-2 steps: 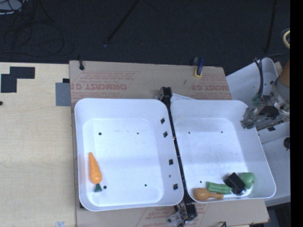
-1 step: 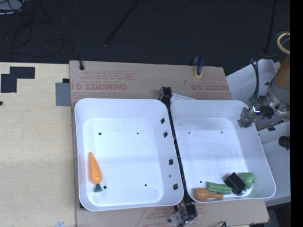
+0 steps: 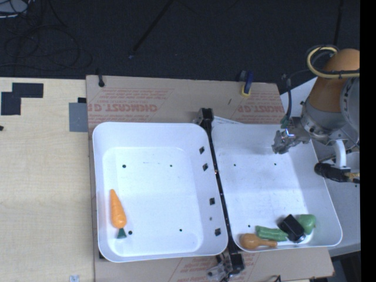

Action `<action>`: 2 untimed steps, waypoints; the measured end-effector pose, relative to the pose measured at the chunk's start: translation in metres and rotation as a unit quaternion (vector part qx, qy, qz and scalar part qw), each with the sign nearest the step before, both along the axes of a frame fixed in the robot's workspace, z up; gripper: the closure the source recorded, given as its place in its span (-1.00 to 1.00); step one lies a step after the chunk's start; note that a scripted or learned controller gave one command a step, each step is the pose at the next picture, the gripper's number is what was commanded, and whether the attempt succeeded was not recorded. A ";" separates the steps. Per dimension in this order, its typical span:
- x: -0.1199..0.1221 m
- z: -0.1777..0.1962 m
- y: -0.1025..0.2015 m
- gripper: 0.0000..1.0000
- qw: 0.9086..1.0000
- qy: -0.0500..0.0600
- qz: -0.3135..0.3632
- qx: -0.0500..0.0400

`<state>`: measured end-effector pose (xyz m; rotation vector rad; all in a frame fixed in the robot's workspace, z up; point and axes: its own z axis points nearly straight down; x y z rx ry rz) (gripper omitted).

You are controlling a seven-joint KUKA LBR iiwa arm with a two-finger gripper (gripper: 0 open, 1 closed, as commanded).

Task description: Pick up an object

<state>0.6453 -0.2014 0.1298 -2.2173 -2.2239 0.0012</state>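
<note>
- Our claw (image 3: 284, 141) hangs over the right bin's (image 3: 264, 181) far side; we cannot tell its state.
- Toys (image 3: 282, 232) cluster in the near corner, well apart.
- A carrot (image 3: 117, 209) lies in the left bin (image 3: 153, 140).

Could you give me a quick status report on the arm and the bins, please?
Gripper over right bin's far side, holding nothing seen. Toy carrot in left bin. Green pieces, black block near right bin's front edge.

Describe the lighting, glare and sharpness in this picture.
Camera view: even overhead light; both white bins bright, nearly washed out, with soft shadows along their walls; background dark; toy carrot fairly sharp; gripper small and blurry, details unclear.
</note>
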 end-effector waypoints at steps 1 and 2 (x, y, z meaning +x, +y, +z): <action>-0.002 0.004 -0.001 -1.00 1.000 0.000 -0.001 0.000; -0.019 0.144 0.058 -1.00 1.000 -0.007 0.002 0.000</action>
